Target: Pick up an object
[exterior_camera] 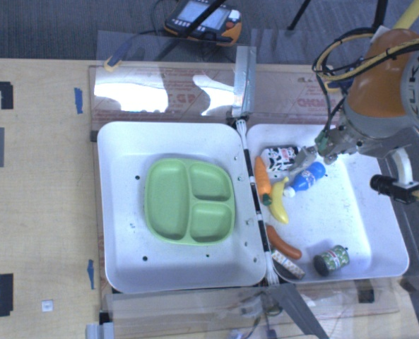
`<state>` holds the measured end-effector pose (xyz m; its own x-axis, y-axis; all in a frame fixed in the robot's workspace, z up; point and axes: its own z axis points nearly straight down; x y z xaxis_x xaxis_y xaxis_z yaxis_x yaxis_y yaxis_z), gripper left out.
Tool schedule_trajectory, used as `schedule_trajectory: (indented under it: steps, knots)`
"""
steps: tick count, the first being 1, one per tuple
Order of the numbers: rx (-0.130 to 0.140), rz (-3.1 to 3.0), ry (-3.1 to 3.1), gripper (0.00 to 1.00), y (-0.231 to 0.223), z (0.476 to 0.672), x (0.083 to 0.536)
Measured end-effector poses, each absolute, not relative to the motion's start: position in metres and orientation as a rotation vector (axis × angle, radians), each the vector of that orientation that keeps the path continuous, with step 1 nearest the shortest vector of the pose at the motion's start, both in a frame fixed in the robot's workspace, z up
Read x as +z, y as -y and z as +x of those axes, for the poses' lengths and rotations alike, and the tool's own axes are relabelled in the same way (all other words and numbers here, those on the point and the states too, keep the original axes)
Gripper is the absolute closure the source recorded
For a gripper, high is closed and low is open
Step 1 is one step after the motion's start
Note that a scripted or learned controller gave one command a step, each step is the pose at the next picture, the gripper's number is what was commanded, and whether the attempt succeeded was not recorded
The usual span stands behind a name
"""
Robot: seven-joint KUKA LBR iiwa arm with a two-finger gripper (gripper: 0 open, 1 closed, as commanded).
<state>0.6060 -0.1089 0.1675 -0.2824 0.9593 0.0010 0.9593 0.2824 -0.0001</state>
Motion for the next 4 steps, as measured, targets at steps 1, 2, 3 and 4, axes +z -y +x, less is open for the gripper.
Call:
schedule_trajectory:
  steps: [1,2,3,4]
  knots:
    - [-0.006,-1.685,2.664,0.0,0.111,0.578,0.1]
    - [-0.003,-1.478,2.776,0.0,0.074,0.54,0.185]
    - [-0.002,-1.463,2.78,0.0,0.109,0.545,0.128]
    - [-0.004,-0.721,3.063,0.0,0.099,0.554,0.088]
